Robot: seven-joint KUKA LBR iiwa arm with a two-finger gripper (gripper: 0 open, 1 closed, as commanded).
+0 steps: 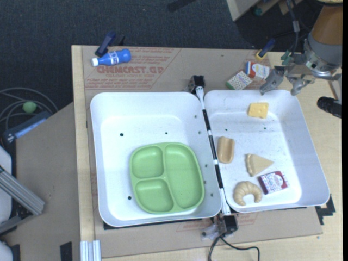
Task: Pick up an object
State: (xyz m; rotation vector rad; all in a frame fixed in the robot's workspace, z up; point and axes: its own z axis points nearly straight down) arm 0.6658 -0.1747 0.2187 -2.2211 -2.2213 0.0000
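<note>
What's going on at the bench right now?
The KUKA arm is in from the right with its claw open and empty above the far edge of the right bin. Nothing is picked yet. That bin holds a yellow cheese block, a bread roll, a cheese wedge, a croissant and a small red packet. The left bin holds a green divided plate. The cheese block lies nearest the claw.
</note>
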